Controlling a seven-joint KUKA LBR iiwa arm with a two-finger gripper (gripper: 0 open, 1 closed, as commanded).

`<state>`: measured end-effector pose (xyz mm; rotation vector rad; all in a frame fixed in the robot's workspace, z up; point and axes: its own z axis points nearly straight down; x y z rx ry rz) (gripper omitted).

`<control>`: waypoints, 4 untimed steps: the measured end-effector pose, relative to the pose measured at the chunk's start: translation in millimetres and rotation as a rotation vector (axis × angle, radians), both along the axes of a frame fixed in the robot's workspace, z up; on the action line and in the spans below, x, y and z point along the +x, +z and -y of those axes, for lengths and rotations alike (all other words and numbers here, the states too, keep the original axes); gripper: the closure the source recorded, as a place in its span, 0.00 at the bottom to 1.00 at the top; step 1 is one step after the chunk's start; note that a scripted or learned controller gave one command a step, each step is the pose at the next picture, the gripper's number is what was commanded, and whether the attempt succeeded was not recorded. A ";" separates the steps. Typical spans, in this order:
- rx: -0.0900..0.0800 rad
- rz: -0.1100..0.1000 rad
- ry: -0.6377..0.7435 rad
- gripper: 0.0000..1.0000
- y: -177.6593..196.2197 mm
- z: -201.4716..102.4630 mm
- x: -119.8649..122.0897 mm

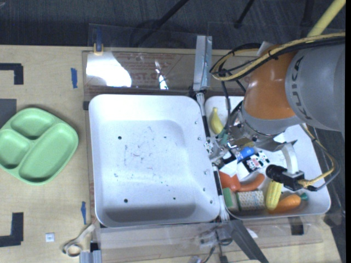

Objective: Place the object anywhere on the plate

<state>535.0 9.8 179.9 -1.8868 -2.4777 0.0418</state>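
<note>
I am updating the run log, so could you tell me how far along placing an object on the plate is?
Done: nothing visible yet; the green plate sits on the bench left of the bins with no object on it. In hand: the arm is over the right bin, above the toy food such as the corn and carrot. Left: securing an object, carrying it across the left bin, and setting it on the plate.

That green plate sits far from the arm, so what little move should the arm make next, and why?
Probably a short descent into the right bin to try for a toy. The arm hangs over the pile there: a corn cob, a carrot, a banana. Nothing visibly lifted yet, and the green plate lies beyond the left bin.
</note>
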 end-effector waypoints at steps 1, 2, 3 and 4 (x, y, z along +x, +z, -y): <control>0.006 -0.070 0.072 1.00 -3.4 9.8 27.0; 0.010 0.037 0.248 1.00 4.2 -29.5 -33.8; 0.005 0.035 0.064 1.00 1.3 -72.5 -25.8; 0.001 0.035 -0.114 1.00 -66.2 -120.8 46.0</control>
